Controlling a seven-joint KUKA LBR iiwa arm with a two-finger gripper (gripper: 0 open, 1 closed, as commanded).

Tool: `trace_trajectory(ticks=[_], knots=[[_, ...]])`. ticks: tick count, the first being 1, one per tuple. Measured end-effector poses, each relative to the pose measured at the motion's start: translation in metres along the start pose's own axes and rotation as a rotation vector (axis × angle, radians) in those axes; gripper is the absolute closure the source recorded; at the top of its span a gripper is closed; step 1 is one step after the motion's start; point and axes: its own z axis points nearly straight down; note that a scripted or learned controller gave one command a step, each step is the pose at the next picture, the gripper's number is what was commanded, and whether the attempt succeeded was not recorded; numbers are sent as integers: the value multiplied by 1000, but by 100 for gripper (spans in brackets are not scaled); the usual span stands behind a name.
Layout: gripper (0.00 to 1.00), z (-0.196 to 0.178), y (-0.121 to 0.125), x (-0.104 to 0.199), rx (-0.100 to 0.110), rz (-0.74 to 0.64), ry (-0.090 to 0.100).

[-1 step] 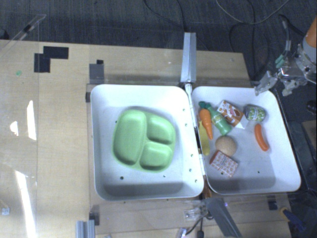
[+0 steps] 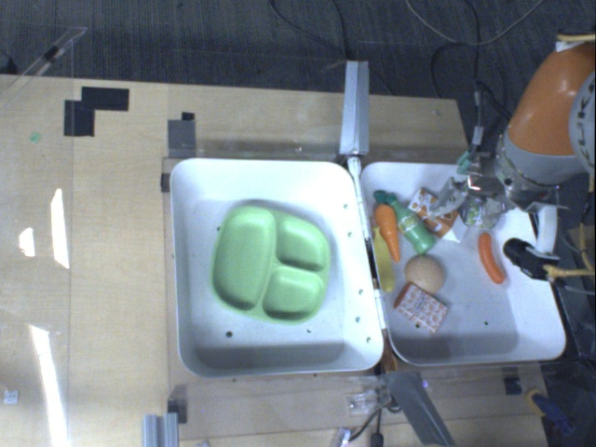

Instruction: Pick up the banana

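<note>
We view the bench [image 2: 93, 277] from one fixed camera set above it, looking down at a slant, far enough to frame both white bins [image 2: 186, 277] whole; the arm [image 2: 559, 110] enters from the right.

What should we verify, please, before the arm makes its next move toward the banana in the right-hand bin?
1. Banana located: ok, a yellow sliver against the right bin's left wall.
2. Banana exposed: not ok, the carrot lies tight beside it and the wall crowds its other side.
3. Gripper above the banana: not ok, it sits over the bin's upper right, near the red sausage.
4. Finger opening: cannot tell.
5. Path leftward: not ok, the green bottle and snack packet lie between.
</note>
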Motion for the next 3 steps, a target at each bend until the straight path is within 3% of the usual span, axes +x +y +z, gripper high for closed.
trace_trajectory(ticks=[1,2,3], knots=[[0,84,-20,33,-6,-518,-4],[0,102,-21,23,-13,-704,-9],[0,7,-39,126,-6,-586,0]])
